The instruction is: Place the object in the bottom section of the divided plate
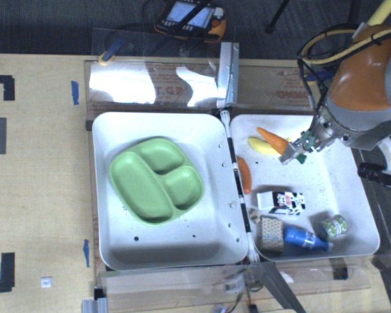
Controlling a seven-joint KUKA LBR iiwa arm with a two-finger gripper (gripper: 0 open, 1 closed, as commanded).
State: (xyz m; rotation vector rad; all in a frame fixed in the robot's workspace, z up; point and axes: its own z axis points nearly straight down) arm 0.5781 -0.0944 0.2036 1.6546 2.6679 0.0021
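Orange carrot lay beside the claw in the right bin — whether it was parted I couldn't tell — and a nudge might have rolled it away from the green plate.

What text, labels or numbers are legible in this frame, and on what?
None can be read.
Clear panel behind the bins: faint reddish lettering, too blurred.
Black-and-white carton in the right bin: printed pattern, no legible words.
Handheld pendant at the top: screen lit, content too small.
Green can: label too small.
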